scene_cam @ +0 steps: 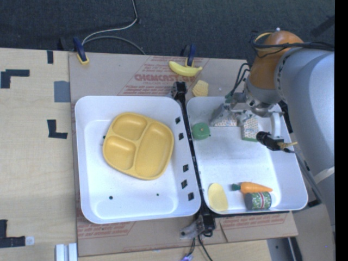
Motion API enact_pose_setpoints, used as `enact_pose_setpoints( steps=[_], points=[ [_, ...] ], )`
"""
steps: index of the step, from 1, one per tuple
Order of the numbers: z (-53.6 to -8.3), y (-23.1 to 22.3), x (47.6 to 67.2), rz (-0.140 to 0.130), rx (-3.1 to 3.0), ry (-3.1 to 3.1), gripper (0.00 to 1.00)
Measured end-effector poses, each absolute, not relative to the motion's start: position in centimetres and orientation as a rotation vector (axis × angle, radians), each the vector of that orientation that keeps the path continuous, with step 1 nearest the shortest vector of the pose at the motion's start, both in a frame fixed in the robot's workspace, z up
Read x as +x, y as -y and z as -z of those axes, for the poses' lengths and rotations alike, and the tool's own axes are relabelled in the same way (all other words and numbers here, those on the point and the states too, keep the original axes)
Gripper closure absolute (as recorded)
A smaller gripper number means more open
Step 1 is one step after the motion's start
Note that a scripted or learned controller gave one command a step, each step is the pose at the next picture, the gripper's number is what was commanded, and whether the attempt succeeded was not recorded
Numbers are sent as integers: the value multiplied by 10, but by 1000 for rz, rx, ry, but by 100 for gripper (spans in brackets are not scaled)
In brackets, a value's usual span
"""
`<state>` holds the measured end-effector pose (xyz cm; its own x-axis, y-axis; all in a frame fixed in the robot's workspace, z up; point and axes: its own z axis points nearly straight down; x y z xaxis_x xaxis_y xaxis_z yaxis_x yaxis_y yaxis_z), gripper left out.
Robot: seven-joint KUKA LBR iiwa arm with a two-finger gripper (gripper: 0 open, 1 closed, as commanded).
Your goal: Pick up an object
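Can (257,200): near edge of the right bin (288,170), well toward the camera from the claw, lying on its side.
Carrot (254,187): touching the can on its far side; long axis left-right.
Yellow lid (218,197): left of the carrot.
Green disc (200,130): just left of the claw, the likeliest target; nearest loose piece.
Claw (235,109): low over the bin's far part; spread cannot be told.
Plate (138,145): left bin, well to the left.
Banana (185,68): on the tabletop (32,145) beyond the bins.

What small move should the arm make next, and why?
Probably lower straight down: the gripper hovers at the right bin's far end over a small patterned packet, with the green disc just beside it. Nothing looks grasped yet.
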<state>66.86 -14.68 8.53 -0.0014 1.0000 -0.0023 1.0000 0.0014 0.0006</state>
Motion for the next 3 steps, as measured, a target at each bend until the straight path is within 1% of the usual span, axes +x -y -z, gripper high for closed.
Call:
enact_pose_setpoints(
  steps=[1, 2, 3],
  points=[
    [-95, 146, 668, 4, 2217, -2223, 100],
    [-130, 110, 641, 6, 2220, -2223, 100],
    [-184, 77, 613, 0, 2219, -2225, 100]
  ],
)
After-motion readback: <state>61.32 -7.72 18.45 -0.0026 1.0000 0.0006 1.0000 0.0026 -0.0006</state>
